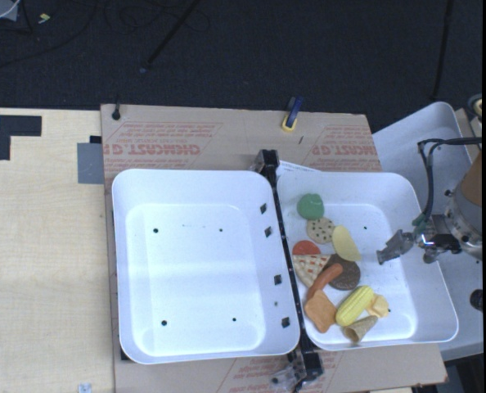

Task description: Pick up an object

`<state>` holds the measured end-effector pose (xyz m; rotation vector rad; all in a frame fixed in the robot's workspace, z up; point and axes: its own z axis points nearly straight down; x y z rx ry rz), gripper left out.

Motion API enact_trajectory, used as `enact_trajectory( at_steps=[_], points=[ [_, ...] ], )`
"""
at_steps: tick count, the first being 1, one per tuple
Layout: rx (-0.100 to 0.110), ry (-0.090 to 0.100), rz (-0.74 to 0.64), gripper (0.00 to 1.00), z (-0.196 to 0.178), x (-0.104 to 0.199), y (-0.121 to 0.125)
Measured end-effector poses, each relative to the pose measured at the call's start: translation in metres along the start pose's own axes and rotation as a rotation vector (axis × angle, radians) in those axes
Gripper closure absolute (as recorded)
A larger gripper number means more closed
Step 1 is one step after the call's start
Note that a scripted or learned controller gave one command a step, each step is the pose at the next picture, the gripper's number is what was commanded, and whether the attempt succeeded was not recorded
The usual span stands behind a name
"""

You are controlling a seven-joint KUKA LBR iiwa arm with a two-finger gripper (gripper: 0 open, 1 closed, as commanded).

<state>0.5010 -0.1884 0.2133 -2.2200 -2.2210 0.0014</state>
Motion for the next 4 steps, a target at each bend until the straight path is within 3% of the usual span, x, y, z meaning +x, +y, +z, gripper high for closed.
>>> enact_trajectory(
  at_steps=[1,2,3,4],
  points=[
    [-0.004,0.001,0.0,0.0,0.129,0.04,0.025],
    [-0.011,-0.006,-0.008,0.0,0.121,0.089,0.134],
    [0.005,-0.014,0.004,0.0,0.125,0.098,0.141],
    [0.0,-0.003,0.003,0.0,0.125,0.041,0.141]
  ],
)
